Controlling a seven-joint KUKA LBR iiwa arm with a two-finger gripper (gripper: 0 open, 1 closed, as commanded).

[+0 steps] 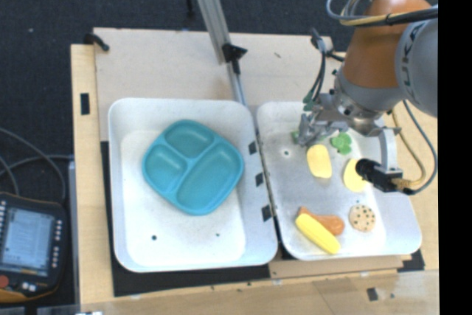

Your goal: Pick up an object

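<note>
- Left bin [133,247], well left of the fingers, bearing a teal divided plate [193,166].
- Right bin [280,158] under the gripper [313,130]; finger state impossible to tell.
- Just below the fingers: pale yellow piece [319,161]; green piece [341,142] close to their right.
- Farther down: yellow piece [317,232] touching an orange one [330,221], speckled cookie [361,217] beside.

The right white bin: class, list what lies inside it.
In the right white bin: two pale yellow pieces, a green item, a speckled cookie, a yellow corn cob on an orange piece. The arm covers the far corner.
</note>
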